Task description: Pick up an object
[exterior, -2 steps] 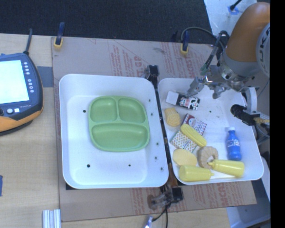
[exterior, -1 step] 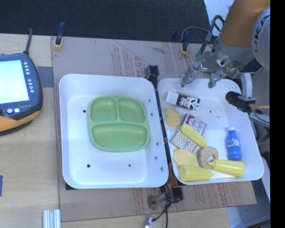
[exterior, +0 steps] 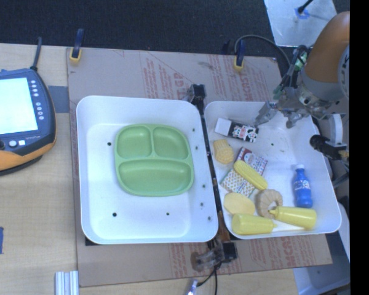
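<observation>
Open, empty 2-finger gripper (exterior: 277,117) above small black-and-white carton (exterior: 236,129): likely light, stiff; grasp across narrow sides.

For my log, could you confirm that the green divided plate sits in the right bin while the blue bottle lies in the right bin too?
Not quite: the camera view shows the green divided plate in the left bin. The blue bottle does lie in the right bin.

Two white bins (exterior: 86,165) sat side by side, the left one with one green divided plate (exterior: 154,160). The right one held one blue bottle (exterior: 302,187), one corn cob (exterior: 250,174), one black-and-white carton (exterior: 236,129) and two yellow bottles (exterior: 296,215). One handheld screen (exterior: 17,120) lay on the tabletop (exterior: 24,226).
</observation>
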`<state>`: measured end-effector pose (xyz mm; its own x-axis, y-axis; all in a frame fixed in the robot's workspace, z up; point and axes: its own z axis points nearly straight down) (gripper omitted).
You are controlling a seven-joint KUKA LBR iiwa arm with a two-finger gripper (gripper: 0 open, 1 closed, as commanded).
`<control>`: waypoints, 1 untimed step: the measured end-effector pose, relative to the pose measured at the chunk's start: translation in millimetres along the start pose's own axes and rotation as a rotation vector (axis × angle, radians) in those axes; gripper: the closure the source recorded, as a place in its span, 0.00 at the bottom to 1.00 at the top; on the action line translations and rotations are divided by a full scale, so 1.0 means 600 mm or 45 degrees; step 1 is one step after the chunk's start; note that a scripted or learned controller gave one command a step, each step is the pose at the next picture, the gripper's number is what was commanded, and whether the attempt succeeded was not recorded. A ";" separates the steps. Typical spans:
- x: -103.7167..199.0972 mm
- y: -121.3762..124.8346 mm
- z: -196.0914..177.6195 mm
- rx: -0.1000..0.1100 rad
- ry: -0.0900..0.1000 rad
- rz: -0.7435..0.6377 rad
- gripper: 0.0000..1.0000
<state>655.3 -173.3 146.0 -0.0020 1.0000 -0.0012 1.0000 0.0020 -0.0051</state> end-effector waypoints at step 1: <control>0.085 0.002 -0.137 -0.006 0.003 -0.002 0.00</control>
<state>657.0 -122.2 228.3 -0.0038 1.0000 0.0009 1.0000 0.0038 0.0000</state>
